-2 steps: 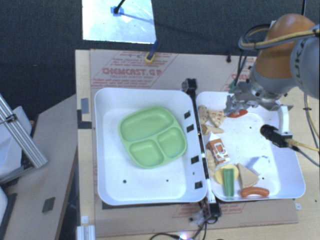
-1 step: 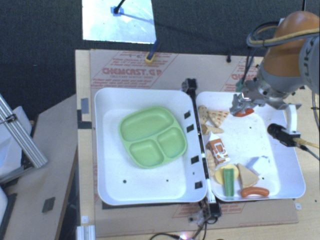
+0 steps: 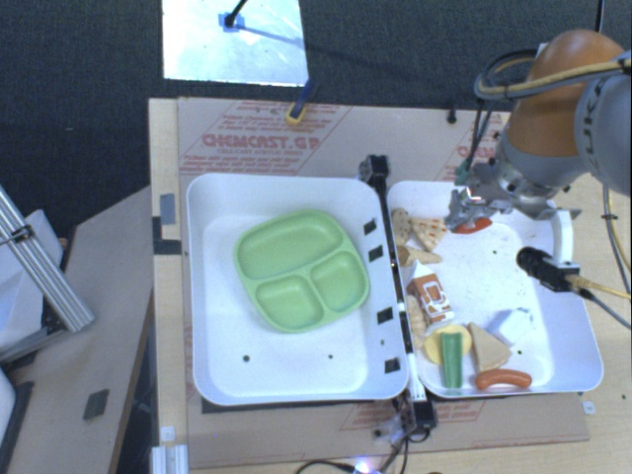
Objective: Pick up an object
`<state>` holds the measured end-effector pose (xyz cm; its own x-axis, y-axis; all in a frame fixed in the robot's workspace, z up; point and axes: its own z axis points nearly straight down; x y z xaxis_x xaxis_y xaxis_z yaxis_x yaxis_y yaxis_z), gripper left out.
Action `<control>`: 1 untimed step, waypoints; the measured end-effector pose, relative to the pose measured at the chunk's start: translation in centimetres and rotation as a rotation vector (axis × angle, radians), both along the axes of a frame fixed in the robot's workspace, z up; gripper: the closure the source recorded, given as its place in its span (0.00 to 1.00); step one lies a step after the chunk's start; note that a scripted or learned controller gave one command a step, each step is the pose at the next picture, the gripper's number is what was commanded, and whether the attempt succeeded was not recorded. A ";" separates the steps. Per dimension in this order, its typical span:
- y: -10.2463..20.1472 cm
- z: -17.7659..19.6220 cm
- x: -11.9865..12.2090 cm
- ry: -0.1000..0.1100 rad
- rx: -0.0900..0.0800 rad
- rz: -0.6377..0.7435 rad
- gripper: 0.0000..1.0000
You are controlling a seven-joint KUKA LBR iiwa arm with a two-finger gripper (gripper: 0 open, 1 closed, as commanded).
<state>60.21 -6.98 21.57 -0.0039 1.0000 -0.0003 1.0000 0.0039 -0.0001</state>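
arm (image 3: 563,107) comes in from the right | gripper (image 3: 464,208) sits low over the right bin (image 3: 563,363), right by a red piece (image 3: 476,225) and some tan wedges (image 3: 423,235) | near edge of that bin: green stick (image 3: 450,358), hot dog (image 3: 503,379) | left bin (image 3: 212,265) has a green divided tray (image 3: 301,270)

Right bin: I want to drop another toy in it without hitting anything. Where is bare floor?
The right bin has bare floor in its middle, between the red piece under the gripper and the sausage. The left side, from flatbread past the carton to the green stick, is crowded.
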 end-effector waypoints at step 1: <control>0.1 1.9 -0.3 -0.003 0.000 0.001 1.00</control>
